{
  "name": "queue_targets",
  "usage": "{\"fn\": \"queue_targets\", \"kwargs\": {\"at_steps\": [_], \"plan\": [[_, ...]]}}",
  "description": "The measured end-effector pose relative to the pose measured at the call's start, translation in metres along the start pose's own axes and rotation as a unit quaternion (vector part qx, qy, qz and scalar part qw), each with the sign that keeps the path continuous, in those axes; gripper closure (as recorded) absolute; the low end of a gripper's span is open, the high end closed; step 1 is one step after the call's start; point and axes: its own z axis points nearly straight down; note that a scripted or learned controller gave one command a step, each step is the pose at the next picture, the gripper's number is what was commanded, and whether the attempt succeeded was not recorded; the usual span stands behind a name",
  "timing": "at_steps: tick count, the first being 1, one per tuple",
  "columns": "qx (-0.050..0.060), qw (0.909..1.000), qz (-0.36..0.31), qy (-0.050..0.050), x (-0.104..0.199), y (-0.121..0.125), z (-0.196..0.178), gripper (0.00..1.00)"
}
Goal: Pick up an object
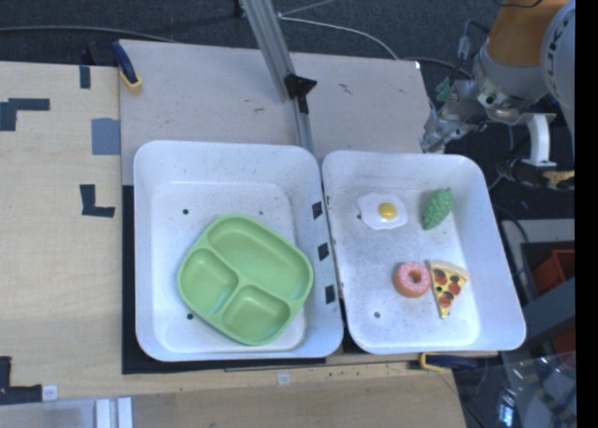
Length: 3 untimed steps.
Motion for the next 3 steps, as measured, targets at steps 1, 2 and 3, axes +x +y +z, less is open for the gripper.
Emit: {"fn": "queue_targets", "kwargs": {"at_steps": [1, 2, 3], "plan": [[0.001, 1.0000, -0.003, 0.001, 0.061, -0.006, -0.005, 1.00], [0.002, 1.0000, -0.003, 0.001, 0.117, -0.016, 0.010, 1.00], [0.001, 1.0000, -0.003, 0.001, 0.166, -0.015, 0.008, 1.00]]}}
